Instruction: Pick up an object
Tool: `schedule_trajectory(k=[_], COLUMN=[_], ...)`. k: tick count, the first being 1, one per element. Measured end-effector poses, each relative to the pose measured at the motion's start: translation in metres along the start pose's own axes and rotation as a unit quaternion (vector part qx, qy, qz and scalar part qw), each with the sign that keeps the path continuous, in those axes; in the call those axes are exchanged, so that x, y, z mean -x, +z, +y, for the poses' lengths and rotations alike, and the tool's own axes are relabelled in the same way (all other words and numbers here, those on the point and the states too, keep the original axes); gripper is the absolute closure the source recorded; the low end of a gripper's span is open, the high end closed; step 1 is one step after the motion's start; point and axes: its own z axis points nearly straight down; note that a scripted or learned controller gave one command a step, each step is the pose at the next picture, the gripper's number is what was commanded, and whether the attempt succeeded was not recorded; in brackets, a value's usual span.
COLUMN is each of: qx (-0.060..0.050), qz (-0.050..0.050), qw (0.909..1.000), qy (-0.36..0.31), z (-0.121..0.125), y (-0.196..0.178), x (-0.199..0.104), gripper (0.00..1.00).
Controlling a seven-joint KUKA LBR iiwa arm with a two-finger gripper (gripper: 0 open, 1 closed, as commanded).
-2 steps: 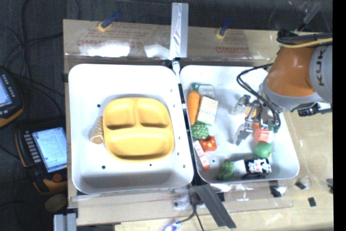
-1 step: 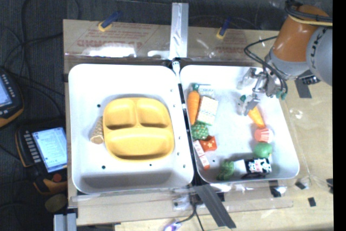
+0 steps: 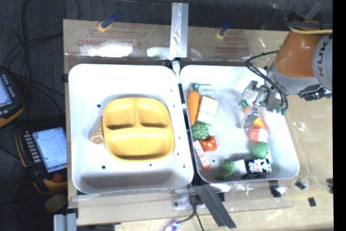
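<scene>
My gripper (image 3: 252, 112) reaches into the right bin (image 3: 232, 140) from the upper right, its fingers pointing down near the bin's right side. Just below it lie an orange-and-white toy (image 3: 258, 126) and a green round toy (image 3: 260, 149). Along the bin's left side sit a carrot (image 3: 193, 106), a white carton (image 3: 207, 110), a green knobbly toy (image 3: 200, 131) and a red box (image 3: 207, 145). A broccoli piece (image 3: 226, 169) and a black-and-white cow-pattern toy (image 3: 259, 166) rest at the front. Nothing shows between the fingers.
The left bin (image 3: 86, 170) holds a yellow divided plate (image 3: 138, 127) with an ice-cream cone toy (image 3: 97, 132) at its left edge. A metal divider (image 3: 179, 30) stands behind the bins. Handheld devices and cables lie on the floor at far left.
</scene>
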Motion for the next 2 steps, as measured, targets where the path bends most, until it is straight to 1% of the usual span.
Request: schedule_trajectory(k=[1,2], qx=[-0.003,0.000], qz=[-0.001,-0.003], qw=[0.9993,0.9980], qy=[-0.037,0.064], z=[0.015,-0.006], y=[0.000,-0.002], x=[-0.001,-0.045], gripper=[0.00,0.00])
